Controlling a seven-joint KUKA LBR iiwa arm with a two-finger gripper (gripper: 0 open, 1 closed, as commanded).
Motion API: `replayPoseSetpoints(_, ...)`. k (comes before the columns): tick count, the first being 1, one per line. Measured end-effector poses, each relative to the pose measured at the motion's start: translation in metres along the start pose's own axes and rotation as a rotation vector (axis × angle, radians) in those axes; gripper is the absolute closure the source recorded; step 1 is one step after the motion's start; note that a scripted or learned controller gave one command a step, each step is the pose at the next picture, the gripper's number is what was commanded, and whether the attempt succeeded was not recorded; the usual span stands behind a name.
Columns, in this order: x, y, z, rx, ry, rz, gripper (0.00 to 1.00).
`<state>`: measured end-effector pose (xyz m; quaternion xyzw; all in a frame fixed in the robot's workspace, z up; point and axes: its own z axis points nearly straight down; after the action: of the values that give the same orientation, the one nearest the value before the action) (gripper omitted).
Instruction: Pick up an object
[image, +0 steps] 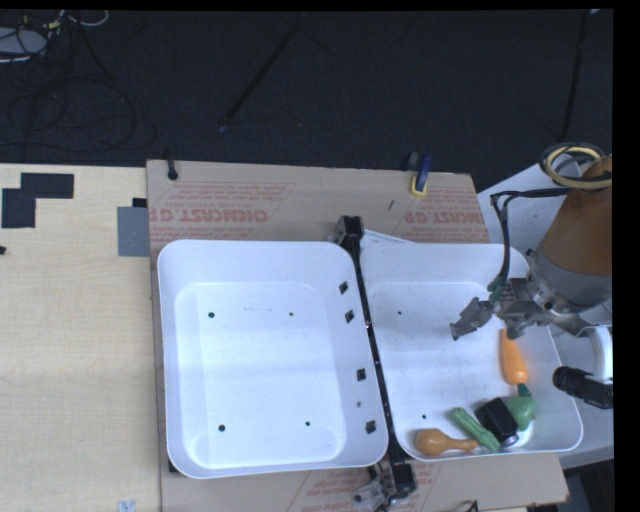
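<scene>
Approach stage is judged to be in hand: the end effector (478, 318) sits inside the right bin (420, 420), above its bare floor, with nothing seen between its fingers. Fingers appear spread apart, so the state reads as released; they touch no object. Candidate objects lie beyond the end effector, toward the near right corner of that bin. An orange carrot-shaped toy (513, 361) is nearest, just to its right and slightly nearer the camera. Farther on, clustered together, are a green toy (521, 408), a black object (497, 419), a green stick (473, 427) and a tan gourd-shaped toy (440, 441). Left bin (190, 300) lies well apart to the end effector's far side. Next move would call for shifting over a chosen object, descending, then closing.
</scene>
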<state>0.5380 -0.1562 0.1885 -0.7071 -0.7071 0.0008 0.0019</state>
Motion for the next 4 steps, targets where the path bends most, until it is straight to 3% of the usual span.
replayPoseSetpoints(1,0.085,0.057,-0.138,-0.019,-0.001,-0.011,0.00)
replayPoseSetpoints(2,0.051,-0.005,-0.170,-0.002,-0.002,0.003,0.00)
replayPoseSetpoints(3,0.060,0.052,0.021,0.007,0.000,-0.003,0.00)
replayPoseSetpoints(4,0.095,0.109,-0.139,-0.022,-0.003,-0.006,0.00)
